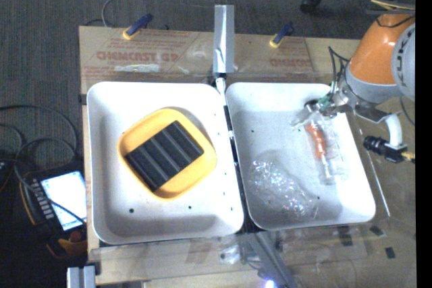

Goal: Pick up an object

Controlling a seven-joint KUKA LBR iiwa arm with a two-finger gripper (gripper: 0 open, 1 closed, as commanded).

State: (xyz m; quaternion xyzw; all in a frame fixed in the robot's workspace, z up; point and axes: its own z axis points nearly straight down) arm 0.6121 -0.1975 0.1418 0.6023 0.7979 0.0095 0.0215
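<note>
Crumpled clear plastic wrap point(280, 187) lies in the right white bin point(358, 209); jaws point(322, 104), state indiscernible, apparently above a clear orange-filled packet point(320, 145). Centre over it before closing.

Arm point(388, 57) cut off by the right and top edges; finger positions of the gripper point(322, 106) too small to resolve. Clear packet point(322, 145) with orange contents, identity indistinct. Crumpled transparent wrap point(280, 187), outline blurred against the right bin point(361, 209).
</note>
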